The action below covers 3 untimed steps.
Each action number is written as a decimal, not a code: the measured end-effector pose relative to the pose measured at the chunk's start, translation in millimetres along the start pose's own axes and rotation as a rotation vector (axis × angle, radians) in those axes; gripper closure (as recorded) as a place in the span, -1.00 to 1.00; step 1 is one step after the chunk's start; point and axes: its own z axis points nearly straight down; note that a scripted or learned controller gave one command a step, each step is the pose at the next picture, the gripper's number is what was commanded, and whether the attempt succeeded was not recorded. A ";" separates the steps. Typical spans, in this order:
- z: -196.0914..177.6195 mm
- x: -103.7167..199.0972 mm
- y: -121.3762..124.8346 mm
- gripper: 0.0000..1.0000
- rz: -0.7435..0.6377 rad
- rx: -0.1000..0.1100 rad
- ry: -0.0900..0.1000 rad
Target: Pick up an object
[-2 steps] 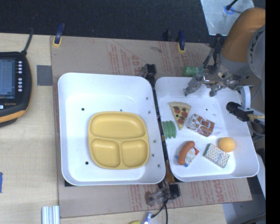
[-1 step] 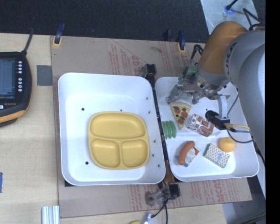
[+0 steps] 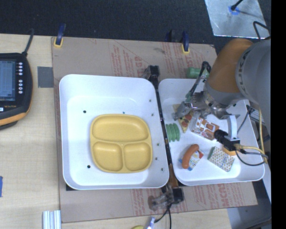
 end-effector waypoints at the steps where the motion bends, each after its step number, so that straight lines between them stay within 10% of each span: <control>1: -0.4 7.4 17.5 -1.00 0.000 -0.002 0.000; 2: -13.6 6.0 19.2 1.00 -0.002 -0.005 -0.002; 3: -13.5 6.1 19.1 -1.00 -0.002 -0.005 -0.002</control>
